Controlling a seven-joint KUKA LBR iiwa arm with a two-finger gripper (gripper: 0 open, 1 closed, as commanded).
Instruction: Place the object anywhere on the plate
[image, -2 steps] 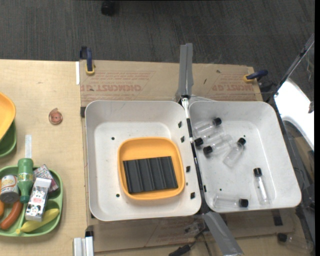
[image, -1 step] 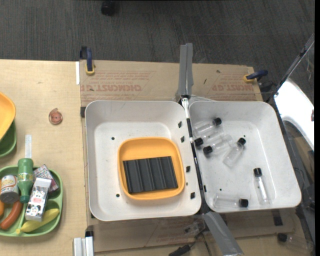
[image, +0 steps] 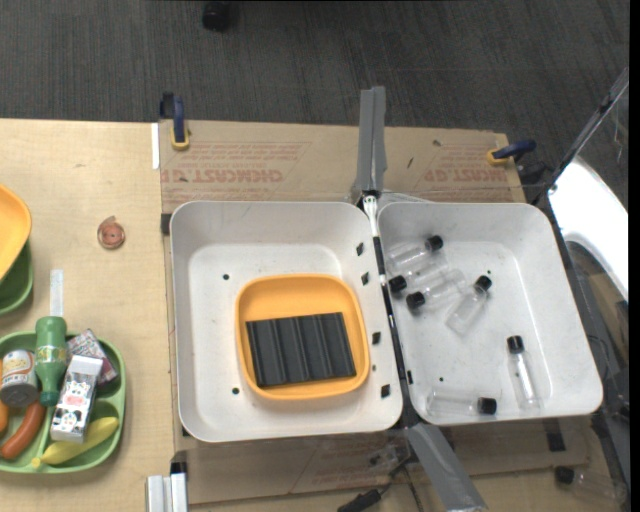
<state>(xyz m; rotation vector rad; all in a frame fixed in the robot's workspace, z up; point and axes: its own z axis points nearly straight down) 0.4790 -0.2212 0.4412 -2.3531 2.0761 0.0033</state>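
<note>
At the far left, a yellow bowl sits in a green bowl at the edge of the wooden bench. Near them lies a small pink round thing. Below it is a green plate full of toy food. It has a green bottle, a can, a little white box, a red sausage and a yellow banana.

Next comes brown cardboard with red letters on it. A blue clamp holds its left corner.

The left bin lies on the cardboard. In its middle is the yellow plate. A black ridged block lies flat on the plate. It sits inside the rim and fills most of the plate.

A grey metal bar stands up where the two bins meet.

The right bin touches the left one. It holds clear little tubes with black caps. One tube is near the top. A few more are bunched up just below it. Another tube lies near the right wall, and one more tube lies by the bottom wall. None of them touch the plate. A second blue clamp is above this bin.

I cannot tell if the gripper is released or clenched.
</note>
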